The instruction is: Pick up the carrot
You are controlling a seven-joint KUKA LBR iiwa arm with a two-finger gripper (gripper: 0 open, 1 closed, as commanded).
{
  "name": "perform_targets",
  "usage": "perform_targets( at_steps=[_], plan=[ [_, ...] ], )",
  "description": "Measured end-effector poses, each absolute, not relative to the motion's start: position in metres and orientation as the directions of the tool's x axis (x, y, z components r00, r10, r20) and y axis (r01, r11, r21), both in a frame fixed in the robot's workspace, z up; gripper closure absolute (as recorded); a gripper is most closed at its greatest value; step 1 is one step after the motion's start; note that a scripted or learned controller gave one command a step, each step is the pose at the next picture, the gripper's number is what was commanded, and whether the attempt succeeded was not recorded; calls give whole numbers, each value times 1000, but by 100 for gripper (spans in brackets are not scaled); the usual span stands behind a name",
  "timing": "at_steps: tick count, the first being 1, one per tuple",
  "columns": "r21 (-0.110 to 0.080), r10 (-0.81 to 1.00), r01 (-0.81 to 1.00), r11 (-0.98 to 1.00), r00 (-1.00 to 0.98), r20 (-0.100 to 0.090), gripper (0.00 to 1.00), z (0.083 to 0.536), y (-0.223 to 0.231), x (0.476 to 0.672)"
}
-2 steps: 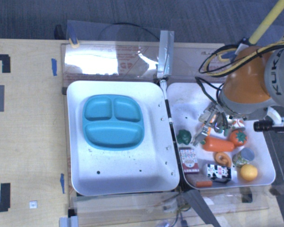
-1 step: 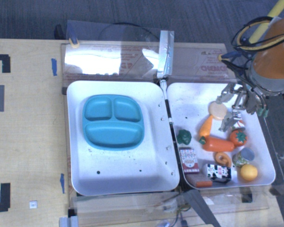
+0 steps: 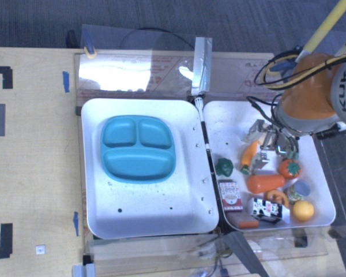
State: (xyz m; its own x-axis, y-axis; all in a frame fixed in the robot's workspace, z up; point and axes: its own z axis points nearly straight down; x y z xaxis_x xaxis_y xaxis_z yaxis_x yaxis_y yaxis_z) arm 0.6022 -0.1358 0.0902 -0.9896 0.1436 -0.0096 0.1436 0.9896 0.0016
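Nearest us, a milk carton [image 3: 267, 210] lies below the carrot [image 3: 249, 154]. Our hand [image 3: 267, 153] sits beside the carrot to grasp it; its grip we cannot tell.

Tray [image 3: 139, 149] – glossy blue plastic; bins [image 3: 98, 172] – smooth white plastic; bench [image 3: 29, 154] – pale matt wood.

orange carrot [image 3: 249, 154], blue plate [image 3: 138, 148], white bins [image 3: 187, 212]

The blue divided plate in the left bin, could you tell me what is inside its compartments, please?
The blue divided plate sits in the left bin, and its three compartments show bare blue surface, nothing covering them. The carrot lies in the right bin, beside the hand.
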Motion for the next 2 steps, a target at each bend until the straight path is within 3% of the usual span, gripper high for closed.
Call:
perform_targets(
  at_steps=[1, 2],
  plan=[
    [4, 147, 147, 989, -989, -15, 100, 101, -136, 604],
    [5, 171, 171, 985, -985, -17, 100, 208, -50, 626]
  ],
)
